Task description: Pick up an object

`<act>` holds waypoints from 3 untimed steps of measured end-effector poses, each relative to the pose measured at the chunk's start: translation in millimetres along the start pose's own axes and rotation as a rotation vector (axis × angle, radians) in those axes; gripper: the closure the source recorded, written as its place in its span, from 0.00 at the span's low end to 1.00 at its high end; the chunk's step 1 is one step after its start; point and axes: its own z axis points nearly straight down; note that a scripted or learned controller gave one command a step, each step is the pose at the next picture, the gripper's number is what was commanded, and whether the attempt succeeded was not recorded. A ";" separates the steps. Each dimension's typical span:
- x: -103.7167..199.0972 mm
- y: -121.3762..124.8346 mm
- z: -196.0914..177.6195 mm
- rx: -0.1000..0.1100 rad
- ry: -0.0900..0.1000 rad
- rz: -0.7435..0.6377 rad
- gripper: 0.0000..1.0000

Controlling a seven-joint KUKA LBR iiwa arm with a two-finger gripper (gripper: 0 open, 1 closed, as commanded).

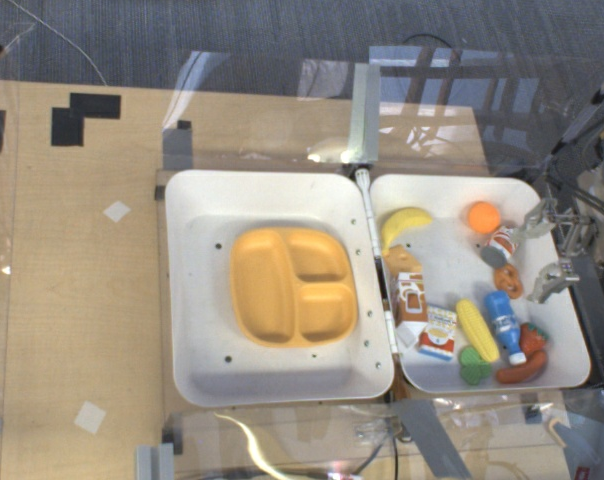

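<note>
Lying nearest the camera, along the front of the right bin: a green toy, a red sausage-shaped piece, a small red-and-white carton. Just behind these, a yellow corn cob angled beside a blue bottle, with a small red piece to the bottle's right. Further back on the left side of that bin, an orange-and-white juice carton and a brown item against the divider, then a banana curving near the far left corner. Toward the far right, an orange ball, below it a small red-and-white thing, a grey piece and a pretzel-like brown piece.

Reaching in over the right rim, the gripper, metal fingers spread apart, nothing between them. One fingertip up by the far rim, the other nearer the camera. Closest to the claw: the pretzel-like piece and the grey piece, just to its left, apart from both fingers. Orange ball a little beyond the far finger, also to the left. Blue bottle near the lower finger, forward and left, not touching.

Sitting in the left bin, a yellow sectioned tray, well apart from the claw.
</note>
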 end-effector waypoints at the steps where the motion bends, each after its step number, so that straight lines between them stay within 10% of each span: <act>1: 11.8 -18.4 104.5 -0.003 0.011 0.119 0.00; 3: 44.6 1.0 157.1 0.002 -0.009 1.144 0.00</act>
